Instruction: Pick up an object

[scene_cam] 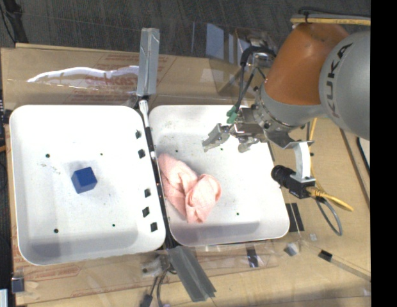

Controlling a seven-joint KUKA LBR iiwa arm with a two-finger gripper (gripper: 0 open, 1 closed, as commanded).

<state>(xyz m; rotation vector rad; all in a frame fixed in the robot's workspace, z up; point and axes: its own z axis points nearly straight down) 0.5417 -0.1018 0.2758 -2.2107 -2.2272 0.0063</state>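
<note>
A crumpled pink cloth (187,188) lies in the right bin (262,222), against its left wall. A small blue cube (84,178) sits in the left bin (32,235), left of centre. My gripper (229,139) hangs over the upper middle of the right bin, above and to the right of the cloth. Its two fingers are spread apart and nothing is between them. The cloth and the gripper are apart.
A grey divider bar (147,75) runs between the two bins. The arm's orange band (304,62) and grey body fill the upper right. A black connector with a yellow cable (301,183) hangs by the right bin's right rim.
</note>
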